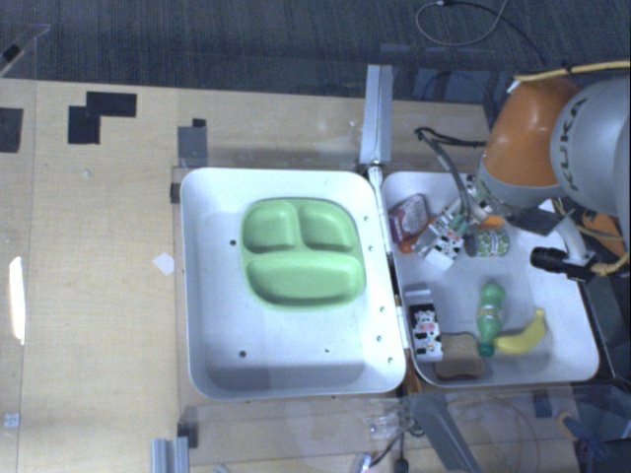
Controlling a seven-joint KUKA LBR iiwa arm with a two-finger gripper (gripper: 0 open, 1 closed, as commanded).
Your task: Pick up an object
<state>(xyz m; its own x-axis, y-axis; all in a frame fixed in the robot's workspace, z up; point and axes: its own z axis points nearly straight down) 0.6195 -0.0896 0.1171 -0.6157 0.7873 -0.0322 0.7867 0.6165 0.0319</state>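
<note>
My gripper (446, 233) is low in the right bin (577, 363), at its back left. It hovers just right of a red packet (408, 217) and left of a small greenish can-like item (488, 243). Towards the front of that bin, a green bottle (490, 315) lies beside a yellow banana (525, 334). A black-and-white box (424, 329) and a brown block (461, 365) rest at the front left. No object shows clearly between the gripper's tips.
The left bin (212, 363) holds a green divided plate (301, 250). The grey arm with its orange band (527, 136) reaches in from the right over the right bin's back edge. A metal post (377, 116) stands behind the divider between the bins.
</note>
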